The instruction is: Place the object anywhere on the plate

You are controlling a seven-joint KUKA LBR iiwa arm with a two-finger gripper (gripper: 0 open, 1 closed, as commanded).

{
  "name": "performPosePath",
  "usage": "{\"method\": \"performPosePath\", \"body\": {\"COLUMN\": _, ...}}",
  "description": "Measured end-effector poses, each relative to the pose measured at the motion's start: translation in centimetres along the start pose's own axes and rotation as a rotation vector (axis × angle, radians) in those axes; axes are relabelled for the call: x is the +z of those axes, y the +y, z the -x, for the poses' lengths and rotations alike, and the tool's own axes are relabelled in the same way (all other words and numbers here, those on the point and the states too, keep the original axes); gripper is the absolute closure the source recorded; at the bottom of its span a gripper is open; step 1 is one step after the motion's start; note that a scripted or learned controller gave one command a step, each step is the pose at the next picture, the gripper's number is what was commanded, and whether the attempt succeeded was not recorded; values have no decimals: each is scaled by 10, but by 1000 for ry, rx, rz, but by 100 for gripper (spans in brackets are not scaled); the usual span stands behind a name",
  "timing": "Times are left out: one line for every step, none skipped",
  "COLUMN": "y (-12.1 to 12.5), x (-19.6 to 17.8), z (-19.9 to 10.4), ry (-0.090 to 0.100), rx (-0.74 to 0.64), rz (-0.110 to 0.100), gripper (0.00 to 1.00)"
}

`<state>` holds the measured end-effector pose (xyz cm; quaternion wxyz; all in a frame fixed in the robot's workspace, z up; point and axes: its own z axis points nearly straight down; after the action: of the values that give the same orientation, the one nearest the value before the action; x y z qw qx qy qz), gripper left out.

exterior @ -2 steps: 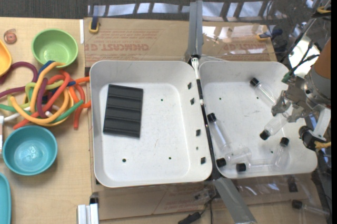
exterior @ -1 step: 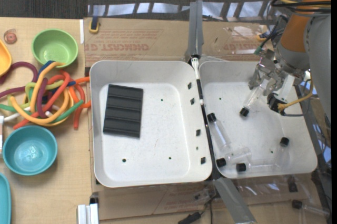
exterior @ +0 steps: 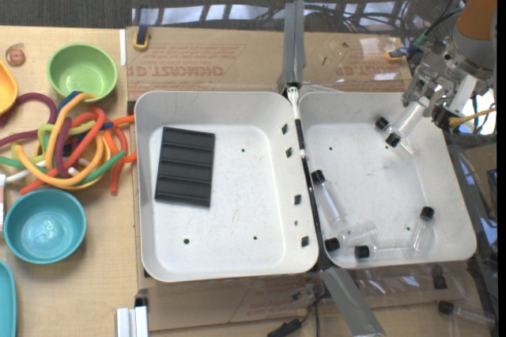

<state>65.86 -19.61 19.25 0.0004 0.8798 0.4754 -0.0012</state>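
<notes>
In the right bin [exterior: 443, 169], near its far right corner, the gripper [exterior: 389, 131] hangs low over the white floor. Two black tips and some clear plastic show beneath it. The view is too poor to tell whether that is a tube or part of the tool, or whether the jaws are apart or together.

The object is probably one of the clear, black-capped tubes. One tube [exterior: 328, 201] lies by the divider, and another tube [exterior: 421, 229] lies near the front right corner, with loose caps between them. The plate looks to be the black ridged slab [exterior: 185, 167], flat in the left bin [exterior: 237, 248] and well apart from every tube.

The main risk is closing on nothing, since clear plastic on white is hard to pick out. A round tube may also roll away from a sideways nudge or slip out during the lift. The carry crosses the raised divider, which could knock a low-hanging tube loose. On release, a tube may roll off the slab's ridges and come to rest on the bin floor.
</notes>
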Motion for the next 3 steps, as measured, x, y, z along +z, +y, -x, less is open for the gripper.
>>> {"method": "performPosePath", "body": {"y": -30, "x": 43, "z": 40, "ry": 1, "rx": -356, "rz": -1, "gripper": 100}}
{"method": "performPosePath", "body": {"y": 2, "x": -10, "z": 16, "ry": 0, "rx": -252, "rz": 0, "gripper": 100}}
{"method": "performPosePath", "body": {"y": -54, "x": 39, "z": 41, "ry": 1, "rx": -433, "rz": -3, "gripper": 100}}
